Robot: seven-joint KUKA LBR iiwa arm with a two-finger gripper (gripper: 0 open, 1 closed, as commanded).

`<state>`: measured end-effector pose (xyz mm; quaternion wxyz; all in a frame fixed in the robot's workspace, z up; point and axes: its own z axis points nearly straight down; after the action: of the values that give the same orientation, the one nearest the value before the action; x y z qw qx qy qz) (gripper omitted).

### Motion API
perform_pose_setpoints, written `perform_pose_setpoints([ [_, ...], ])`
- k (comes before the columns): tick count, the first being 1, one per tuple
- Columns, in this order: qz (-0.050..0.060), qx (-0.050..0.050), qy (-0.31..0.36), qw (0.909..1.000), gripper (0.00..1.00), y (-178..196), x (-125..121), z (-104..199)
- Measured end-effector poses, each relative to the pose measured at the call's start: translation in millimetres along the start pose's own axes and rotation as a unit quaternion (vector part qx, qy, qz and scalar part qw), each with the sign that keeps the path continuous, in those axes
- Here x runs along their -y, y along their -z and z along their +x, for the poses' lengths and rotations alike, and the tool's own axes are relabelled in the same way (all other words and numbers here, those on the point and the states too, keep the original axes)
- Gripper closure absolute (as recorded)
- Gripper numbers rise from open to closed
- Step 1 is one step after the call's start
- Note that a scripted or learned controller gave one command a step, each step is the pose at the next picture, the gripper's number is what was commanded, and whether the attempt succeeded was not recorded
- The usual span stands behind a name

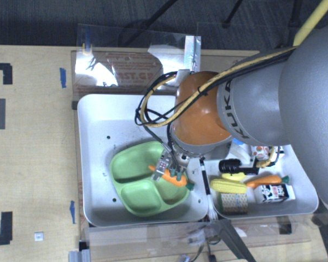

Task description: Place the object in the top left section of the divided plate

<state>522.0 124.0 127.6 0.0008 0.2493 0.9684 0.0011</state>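
**Toy carrot held over the divided plate**

Camera view: a toy carrot is gripped between the closed fingers of the gripper, at the right-hand rim of the green divided plate, which lies in the left white bin. The right bin is seen to hold other toy foods.

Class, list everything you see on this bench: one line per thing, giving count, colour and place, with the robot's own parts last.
Bins: two, white, side by side on the bench.
Divided plate: one, green, in the left bin.
Toy carrot: one, orange with green leaves, at the plate's right edge under the pincer.
Second carrot: one, orange with green top, in the right bin.
Corn cob: one, yellow, in the right bin.
Small carton: one, black and white, right bin, below the second carrot.
Cables: a bundle, black and yellow, looped over the left bin.
Arm: one, grey with an orange band.
Pincer: one, metal, over the plate by the toy carrot.
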Motion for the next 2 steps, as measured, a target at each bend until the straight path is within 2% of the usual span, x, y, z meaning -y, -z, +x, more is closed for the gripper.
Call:
perform_pose_setpoints([
  [1, -0.026, 0.016, -0.327, 0.9445, 1.0, -20.7, -18.2, 29.0],
  [2, -0.002, 0.001, -0.526, 0.8504, 1.0, -17.4, -32.9, 20.0],
])
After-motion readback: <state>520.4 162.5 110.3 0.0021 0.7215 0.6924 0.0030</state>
